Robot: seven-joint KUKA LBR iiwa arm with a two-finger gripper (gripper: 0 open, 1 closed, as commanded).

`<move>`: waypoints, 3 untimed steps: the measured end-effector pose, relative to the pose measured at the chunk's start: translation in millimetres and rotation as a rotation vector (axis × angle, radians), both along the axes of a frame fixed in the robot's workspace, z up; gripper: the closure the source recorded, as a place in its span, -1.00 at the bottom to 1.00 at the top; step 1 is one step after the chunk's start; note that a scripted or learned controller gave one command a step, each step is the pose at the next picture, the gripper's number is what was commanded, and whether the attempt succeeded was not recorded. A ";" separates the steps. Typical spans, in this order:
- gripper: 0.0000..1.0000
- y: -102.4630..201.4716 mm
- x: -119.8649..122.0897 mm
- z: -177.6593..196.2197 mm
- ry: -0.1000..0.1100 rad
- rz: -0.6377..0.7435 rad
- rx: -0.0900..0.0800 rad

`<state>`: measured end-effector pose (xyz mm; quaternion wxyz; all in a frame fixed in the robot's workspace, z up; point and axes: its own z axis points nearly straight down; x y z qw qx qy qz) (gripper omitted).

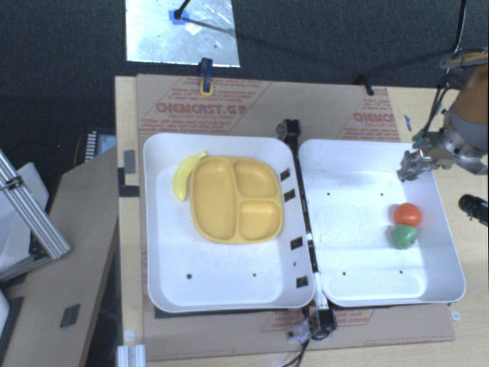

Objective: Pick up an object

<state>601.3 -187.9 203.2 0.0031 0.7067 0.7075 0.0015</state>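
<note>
A red-orange ball-like object (407, 214) lies in the right bin (359, 281) near its right wall, touching a green object (404, 237) just in front of it. My gripper (410, 167) hangs over the far right part of that bin, a short way behind the red object, with nothing seen between its fingers. In the left bin (168, 281) a yellow divided plate (233, 199) lies flat, and a yellow banana (184, 175) rests against its left rim.
The two bins meet at a black-clipped divider (299, 205). They stand on a cardboard sheet (252, 102) atop the bench. A silver plate (182, 20) lies beyond the bench. A metal frame (27, 205) stands at the left.
</note>
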 end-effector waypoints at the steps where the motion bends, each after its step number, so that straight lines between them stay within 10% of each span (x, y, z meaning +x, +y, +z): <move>1: 1.00 4.3 7.5 46.5 0.001 0.005 0.001; 3: 1.00 109.3 16.8 39.5 0.005 0.008 0.003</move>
